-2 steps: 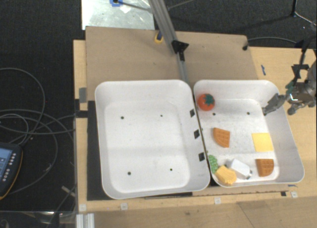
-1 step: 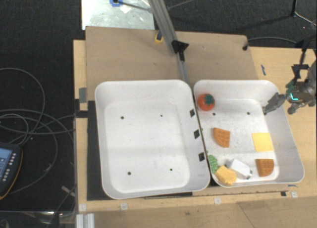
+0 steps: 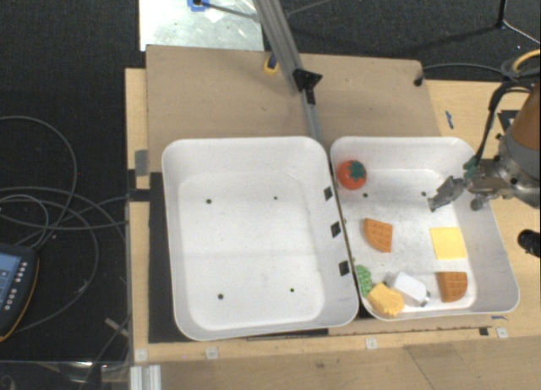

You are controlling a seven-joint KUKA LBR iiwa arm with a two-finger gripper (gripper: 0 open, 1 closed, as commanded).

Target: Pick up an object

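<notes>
The pincer (image 3: 443,195) is being held over the right bin (image 3: 499,236), near that bin's far right part, with the grey arm (image 3: 520,160) reaching in from the right edge. Its dark fingers are being pointed down and to the left, toward the bin floor. How far they are spread cannot be told, since the tip is being seen as one small grey shape. Nothing is being seen pinched there, and the tip is being kept apart from every object below it.

All the objects are being kept inside the right bin. A red tomato (image 3: 352,174) with a green top is lying in that bin's far left corner. An orange wedge (image 3: 379,234) is lying near the bin's middle, toward its left side. A yellow square (image 3: 448,243) is lying on the bin's right side, below the pincer in the view, and an orange-brown block (image 3: 452,286) is lying just beside it toward the near wall. Along the bin's near wall a white piece (image 3: 410,287) and a yellow chunk (image 3: 386,300) are being seen close together, with a small green thing (image 3: 363,277) by the bin's near left corner.

The left bin (image 3: 182,236) is standing touching the right bin's left wall.
</notes>
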